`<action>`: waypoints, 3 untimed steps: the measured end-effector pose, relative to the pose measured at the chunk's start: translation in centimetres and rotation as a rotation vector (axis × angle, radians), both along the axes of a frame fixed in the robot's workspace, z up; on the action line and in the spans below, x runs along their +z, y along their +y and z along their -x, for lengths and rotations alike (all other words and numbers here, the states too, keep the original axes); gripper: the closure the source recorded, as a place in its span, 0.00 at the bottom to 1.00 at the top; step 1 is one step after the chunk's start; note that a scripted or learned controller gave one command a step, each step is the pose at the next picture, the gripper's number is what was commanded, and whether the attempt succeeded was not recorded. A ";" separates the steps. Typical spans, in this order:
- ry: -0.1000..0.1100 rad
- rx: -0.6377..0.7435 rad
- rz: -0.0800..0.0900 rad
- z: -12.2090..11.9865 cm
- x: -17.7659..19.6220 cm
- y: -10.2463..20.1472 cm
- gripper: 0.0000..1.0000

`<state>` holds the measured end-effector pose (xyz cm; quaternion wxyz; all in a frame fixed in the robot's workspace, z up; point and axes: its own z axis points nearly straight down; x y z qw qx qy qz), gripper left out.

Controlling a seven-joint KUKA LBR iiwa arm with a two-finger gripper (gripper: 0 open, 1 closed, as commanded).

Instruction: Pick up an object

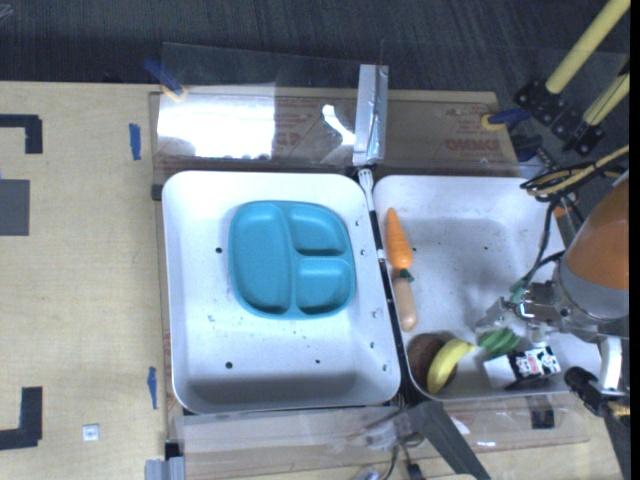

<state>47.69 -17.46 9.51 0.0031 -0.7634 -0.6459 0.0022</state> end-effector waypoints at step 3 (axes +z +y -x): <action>-0.016 0.221 0.000 -11.8 9.3 10.4 1.00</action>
